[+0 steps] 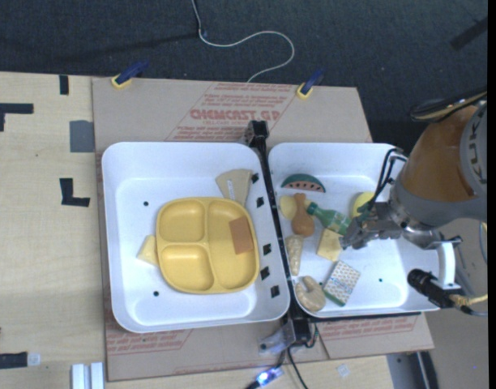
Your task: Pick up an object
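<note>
My gripper is low inside the right bin, near its middle. It sits just right of a yellow cheese wedge and a green bottle, and below a small yellow fruit. A watermelon slice lies at the bin's back left. A brown and yellow toy, a pale long piece, a tan lump and a checked packet lie along the left and front. Whether the gripper touches the cheese wedge is unclear.
The left bin holds a yellow divided plate with a brown slab on it. A beige wedge lies behind the plate and another pale piece at its left. The right bin's front right floor is bare.
</note>
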{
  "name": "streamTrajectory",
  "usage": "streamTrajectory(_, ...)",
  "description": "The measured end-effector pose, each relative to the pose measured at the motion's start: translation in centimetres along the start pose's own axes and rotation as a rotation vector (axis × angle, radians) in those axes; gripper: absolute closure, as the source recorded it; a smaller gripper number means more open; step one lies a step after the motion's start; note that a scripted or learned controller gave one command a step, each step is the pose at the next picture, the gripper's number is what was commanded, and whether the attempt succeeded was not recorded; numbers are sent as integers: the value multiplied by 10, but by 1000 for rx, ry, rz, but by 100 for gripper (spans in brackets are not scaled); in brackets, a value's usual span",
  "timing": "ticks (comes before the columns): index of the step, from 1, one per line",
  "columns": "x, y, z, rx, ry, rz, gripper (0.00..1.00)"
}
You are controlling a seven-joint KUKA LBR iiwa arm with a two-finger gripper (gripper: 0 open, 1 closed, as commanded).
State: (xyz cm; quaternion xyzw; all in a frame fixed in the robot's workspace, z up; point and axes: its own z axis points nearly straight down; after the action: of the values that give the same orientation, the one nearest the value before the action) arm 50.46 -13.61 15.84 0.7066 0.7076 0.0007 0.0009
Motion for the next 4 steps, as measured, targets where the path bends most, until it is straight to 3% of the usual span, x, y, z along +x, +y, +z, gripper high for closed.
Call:
streamTrajectory(2,1,-1,-67,2,0,0,100)
streamTrajectory(4,64,88,-62,2,1,-5,100)
